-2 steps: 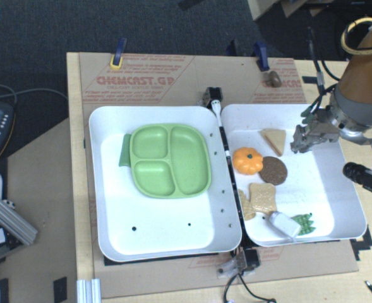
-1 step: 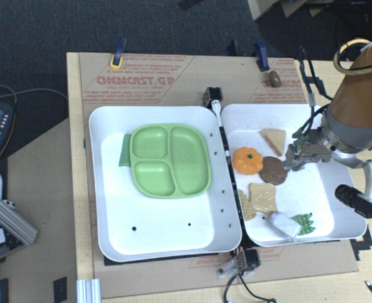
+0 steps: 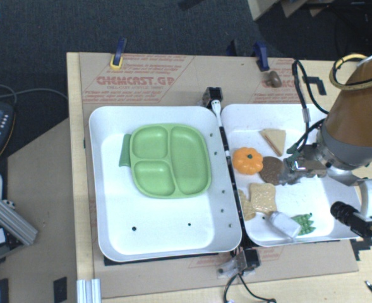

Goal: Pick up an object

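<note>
The right bin [image 3: 312, 115] holds several small items. An orange pumpkin [image 3: 247, 160] lies near its left wall, with a dark brown round piece [image 3: 271, 169] just to its right. A tan triangular slice [image 3: 275, 140] sits behind them, and a pale square cracker [image 3: 263, 198] in front. Green beans [image 3: 304, 223] and a small grey-white block [image 3: 283, 225] lie near the front edge. My gripper [image 3: 293, 170] reaches in from the right, low over the bin, its tip right beside the brown piece. Nothing shows between its fingers.
The left bin [image 3: 110, 188] carries a green divided plate [image 3: 170, 160]. A ridge with clips [image 3: 222, 150] separates the two bins. Cables [image 3: 306, 100] hang by the arm's orange wrist band [image 3: 361, 109]. Cardboard [image 3: 141, 77] lies behind the bins.
</note>
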Motion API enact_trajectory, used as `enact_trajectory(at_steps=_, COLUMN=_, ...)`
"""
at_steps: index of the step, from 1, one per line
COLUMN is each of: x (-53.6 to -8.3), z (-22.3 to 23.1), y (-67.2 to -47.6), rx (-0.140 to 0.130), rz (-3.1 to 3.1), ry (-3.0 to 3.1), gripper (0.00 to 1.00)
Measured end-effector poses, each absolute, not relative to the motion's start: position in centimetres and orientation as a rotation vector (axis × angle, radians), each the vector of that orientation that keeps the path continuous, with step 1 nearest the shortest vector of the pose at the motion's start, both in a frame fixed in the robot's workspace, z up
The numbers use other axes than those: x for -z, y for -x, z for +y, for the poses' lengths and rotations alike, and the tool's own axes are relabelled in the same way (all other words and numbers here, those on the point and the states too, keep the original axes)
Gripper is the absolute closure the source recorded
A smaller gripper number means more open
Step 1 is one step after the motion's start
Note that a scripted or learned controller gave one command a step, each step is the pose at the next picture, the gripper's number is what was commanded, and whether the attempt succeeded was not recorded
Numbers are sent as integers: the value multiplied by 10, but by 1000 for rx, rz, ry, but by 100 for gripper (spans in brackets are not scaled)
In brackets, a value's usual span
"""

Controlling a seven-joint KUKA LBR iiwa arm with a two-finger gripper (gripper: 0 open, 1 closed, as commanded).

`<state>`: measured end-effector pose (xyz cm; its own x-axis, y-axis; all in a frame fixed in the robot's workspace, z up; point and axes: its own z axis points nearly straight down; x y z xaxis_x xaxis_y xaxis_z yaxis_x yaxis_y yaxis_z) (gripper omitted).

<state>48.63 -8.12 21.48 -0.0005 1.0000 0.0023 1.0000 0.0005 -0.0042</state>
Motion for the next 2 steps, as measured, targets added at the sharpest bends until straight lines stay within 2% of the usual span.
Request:
enact_trajectory(at_steps=1, x=-236, z=-81, y=-490, rx=3, rz=-2225, ry=2223, gripper=100)
enact_trajectory(at_steps=2, x=-219, z=-90, y=-489, rx=-3, rz=-2218, ry=2221, gripper=100)
